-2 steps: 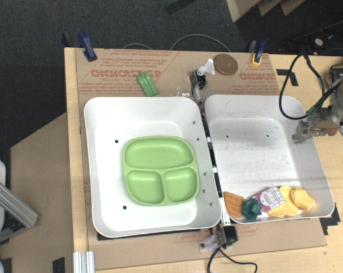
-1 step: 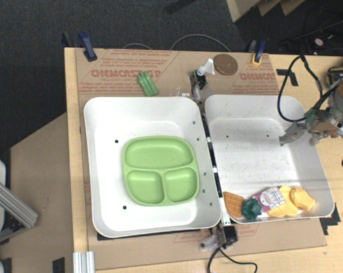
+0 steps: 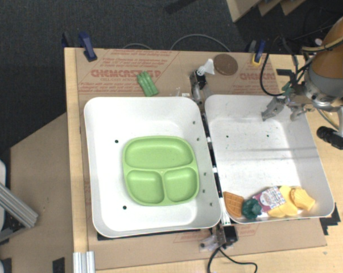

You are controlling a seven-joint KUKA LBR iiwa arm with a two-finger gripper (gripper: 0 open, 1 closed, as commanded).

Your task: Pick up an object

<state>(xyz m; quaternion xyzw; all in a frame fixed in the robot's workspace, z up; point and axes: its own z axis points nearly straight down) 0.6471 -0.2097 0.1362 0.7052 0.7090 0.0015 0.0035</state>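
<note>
Gripper (image 3: 281,108) at right bin's (image 3: 256,152) far edge, fingers spread, holding 0 items (toys (image 3: 271,202) piled in near corner, so a long reach).

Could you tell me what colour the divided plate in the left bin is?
The divided plate is light green, seen plainly in the camera view.

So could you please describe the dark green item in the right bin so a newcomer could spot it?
Look at the right bin, along its near edge, where small toys cluster. The dark green piece sits beside the orange waffle-like piece, the only dark green there.
</note>
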